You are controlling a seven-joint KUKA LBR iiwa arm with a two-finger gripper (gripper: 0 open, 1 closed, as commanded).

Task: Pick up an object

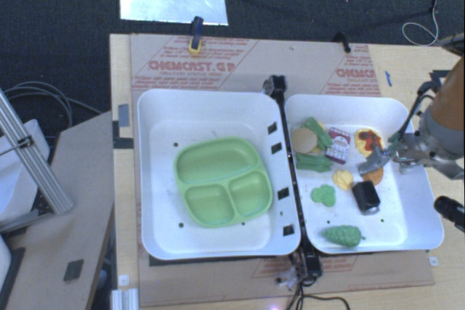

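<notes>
The right bin [418,225] holds several toy foods. Among them are a green pod [313,163], a bun [304,139], a red and white packet [338,144] and a yellow and red piece [367,136]. There are also a yellow lump [342,178], a green floret [323,194], a black block [366,197] and a bumpy green piece [341,234]. My gripper [376,157] hangs low over the bin's middle, just above an orange piece [373,175] that it partly hides. The arm [445,128] comes in from the right.
The left bin [156,120] holds a light green divided tray [221,181]. A black hinge strip [285,156] runs between the two bins. A yellow and blue clamp [196,36] sits at the bench's far edge, and cables hang at the right.
</notes>
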